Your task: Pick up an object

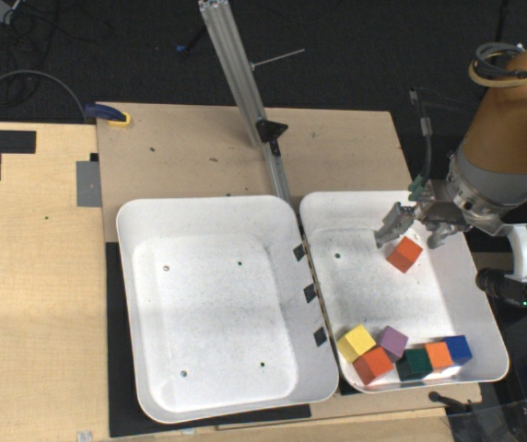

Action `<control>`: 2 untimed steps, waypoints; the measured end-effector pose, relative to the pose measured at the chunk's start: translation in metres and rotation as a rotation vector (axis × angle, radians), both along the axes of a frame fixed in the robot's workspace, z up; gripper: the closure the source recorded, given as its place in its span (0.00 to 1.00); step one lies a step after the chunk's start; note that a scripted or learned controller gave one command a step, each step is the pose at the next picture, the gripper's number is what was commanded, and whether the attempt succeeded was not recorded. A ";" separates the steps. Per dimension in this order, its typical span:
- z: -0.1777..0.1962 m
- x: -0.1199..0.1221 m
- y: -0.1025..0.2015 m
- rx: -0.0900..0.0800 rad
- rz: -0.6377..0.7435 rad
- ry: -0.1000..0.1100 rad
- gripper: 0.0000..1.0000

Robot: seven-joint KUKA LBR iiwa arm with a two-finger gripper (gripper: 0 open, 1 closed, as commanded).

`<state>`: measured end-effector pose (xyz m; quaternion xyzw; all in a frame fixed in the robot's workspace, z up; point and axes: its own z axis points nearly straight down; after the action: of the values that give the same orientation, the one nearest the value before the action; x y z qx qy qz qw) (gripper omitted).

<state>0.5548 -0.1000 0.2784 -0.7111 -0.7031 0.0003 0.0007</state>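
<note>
A: State the arm position.

B: The arm (498, 145) enters from the right and hangs over the upper part of the right bin (337, 212). The orange band sits above the grey wrist.

A: Gripper state?

B: The gripper (415, 233) is spread, one finger (392, 226) to the left and the other to the right. An orange cube (404, 254) sits just below the fingertips, tilted on a corner. It lies under the gap between the fingers, not clamped in it. Whether a fingertip touches the cube cannot be told. No grasp is confirmed.

A: Where is the cube relative to the bin?

B: Over the upper right area of the right bin floor, well apart from the other blocks.

A: List the other blocks.

B: Six, clustered at the near edge of the right bin. Yellow block (357, 341), then red block (372, 365) just in front of it. Purple block (393, 341) beside the yellow one. Green block (415, 364), a second orange block (439, 354) and blue block (458, 348) run in a row toward the right corner. Neighbours in the cluster touch or nearly touch.

A: Left bin?

B: The left bin (153, 219) adjoins the right one, joined by black clips (310, 292) along the shared rim.

A: Other fixtures?

B: A metal rail (240, 81) slants up from the point where the bins meet.
</note>
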 end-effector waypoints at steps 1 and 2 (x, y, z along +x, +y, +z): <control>0.134 0.042 0.000 -0.002 0.013 -0.009 0.00; 0.170 0.014 0.041 0.000 0.015 -0.003 0.00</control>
<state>0.5689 -0.0589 0.4482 -0.7060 -0.7083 -0.0009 -0.0002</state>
